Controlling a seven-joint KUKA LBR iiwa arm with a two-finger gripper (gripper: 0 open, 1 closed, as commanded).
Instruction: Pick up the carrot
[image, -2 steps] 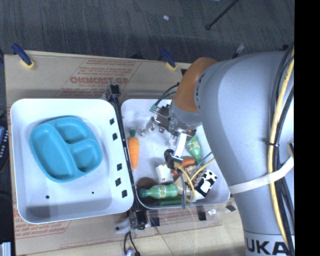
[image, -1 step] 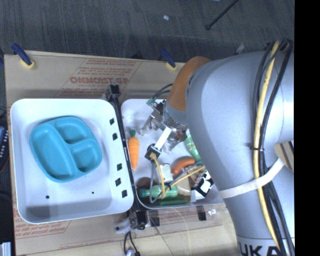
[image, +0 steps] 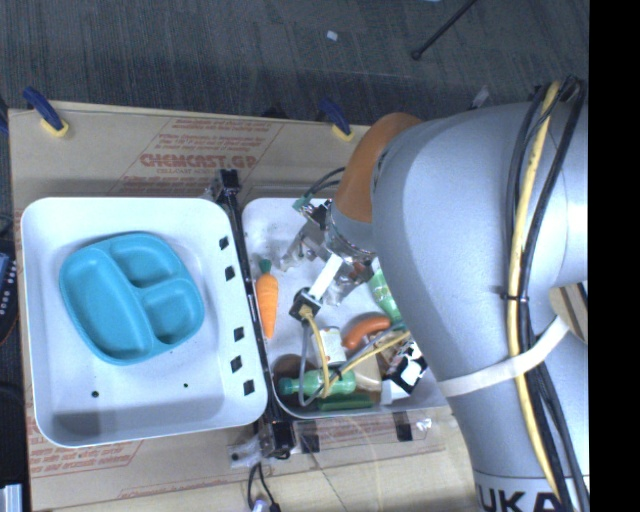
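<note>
The orange carrot (image: 267, 303) with a green stub at its far end lies lengthwise in the right bin (image: 262, 222), close against that bin's left wall. My gripper (image: 296, 279) hangs low over the same bin, just right of the carrot and apart from it. It stands open, and I see nothing between its fingers. The big grey arm covers the right part of this bin.
A blue divided plate (image: 130, 295) lies in the left bin (image: 60, 400). Toy foods crowd the right bin's near end: a green item (image: 318, 384), a brown one (image: 289, 365), a red-orange one (image: 366, 325). A yellow cable (image: 318, 352) loops over them.
</note>
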